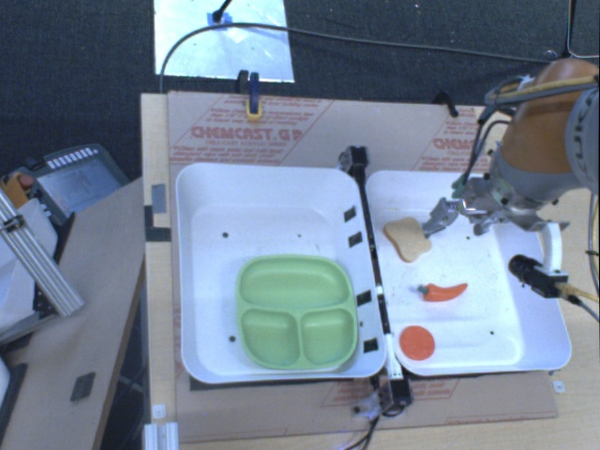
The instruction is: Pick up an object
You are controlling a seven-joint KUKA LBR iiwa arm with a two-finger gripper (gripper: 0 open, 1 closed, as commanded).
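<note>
In the right bin (534,340) lie three objects: a tan slice of bread (406,239) near its left wall, a red-orange chili pepper (444,292) in the middle, and an orange disc (417,343) near the front. My gripper (441,218) hangs over the bin's back part, its tip just to the right of the bread and close above it. Nothing shows between its fingers.
The left bin (216,204) holds a green divided tray (295,310). A black divider (366,251) with clips runs between the two bins. A black cylindrical part (532,275) of the arm sticks out over the right bin's right side. Cardboard lies under both bins.
</note>
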